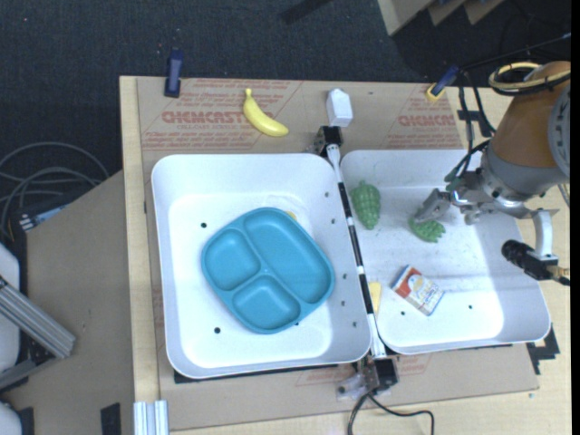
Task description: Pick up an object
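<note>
The likeliest target is the small green lump [429, 229] in the right bin [517, 324], in its far half, right of the middle. The gripper [433, 208] sits just above and beside it, one finger [426, 212] slanting down to the lump's far-left edge. Whether the fingers are spread or closed I cannot tell; the lump rests on the bin floor and nothing shows it clamped. So I judge the pick as at the reach or closing stage: the approach looks done, while the grasp and lift are left.

A second green piece [367, 203] lies to the left, close to the divider between the bins. A small red-and-white packet [418, 291] lies nearer, well apart from the gripper.

The left bin [172, 207] holds a blue three-part tray [265, 268], tilted in plan, with something yellowish peeking at its far edge.

Both bins rest on a cardboard-covered bench [208, 116] with red print. On it, beyond the bins, lie a yellow banana [262, 117] and a white block [340, 107]. Dark carpet and loose cables surround the bench.
</note>
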